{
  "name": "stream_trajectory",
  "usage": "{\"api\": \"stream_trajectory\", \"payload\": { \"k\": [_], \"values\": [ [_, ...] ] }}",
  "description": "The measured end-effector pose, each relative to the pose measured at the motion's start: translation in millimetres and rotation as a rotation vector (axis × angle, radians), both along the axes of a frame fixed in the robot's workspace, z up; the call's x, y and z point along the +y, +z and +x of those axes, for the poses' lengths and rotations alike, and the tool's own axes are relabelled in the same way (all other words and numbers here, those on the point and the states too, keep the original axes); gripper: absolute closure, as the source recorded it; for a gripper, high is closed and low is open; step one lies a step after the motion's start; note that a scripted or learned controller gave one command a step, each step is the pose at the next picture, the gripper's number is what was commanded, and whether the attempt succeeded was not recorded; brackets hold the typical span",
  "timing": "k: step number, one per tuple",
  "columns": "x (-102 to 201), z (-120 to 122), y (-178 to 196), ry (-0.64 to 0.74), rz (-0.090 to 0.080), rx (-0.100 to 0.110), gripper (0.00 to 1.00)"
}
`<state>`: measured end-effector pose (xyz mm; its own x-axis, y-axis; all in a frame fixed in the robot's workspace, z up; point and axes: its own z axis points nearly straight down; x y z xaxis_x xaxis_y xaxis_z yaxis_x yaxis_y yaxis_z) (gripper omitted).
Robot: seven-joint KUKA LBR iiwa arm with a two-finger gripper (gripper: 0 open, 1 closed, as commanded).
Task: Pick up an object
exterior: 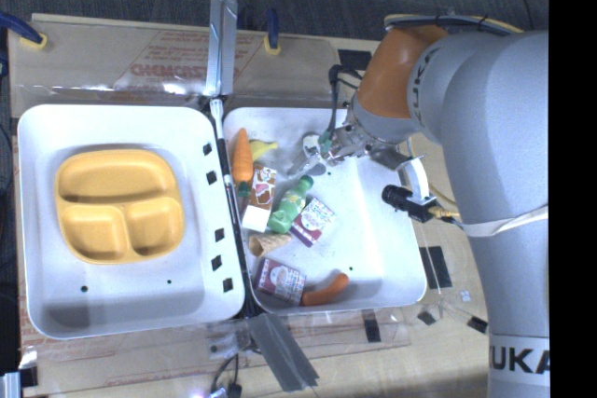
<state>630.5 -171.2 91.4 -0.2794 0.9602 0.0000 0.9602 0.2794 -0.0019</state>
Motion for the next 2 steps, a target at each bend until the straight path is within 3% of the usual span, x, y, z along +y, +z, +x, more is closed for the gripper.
{"api": "stream_trajectory", "payload": {
  "k": [1,2],
  "values": [
    [0.0,0.0,0.0,0.000,0.000,0.000,0.00],
    [-8.9,-18.2,19.9,-0.162,0.001,0.005,0.00]
  ]
}}
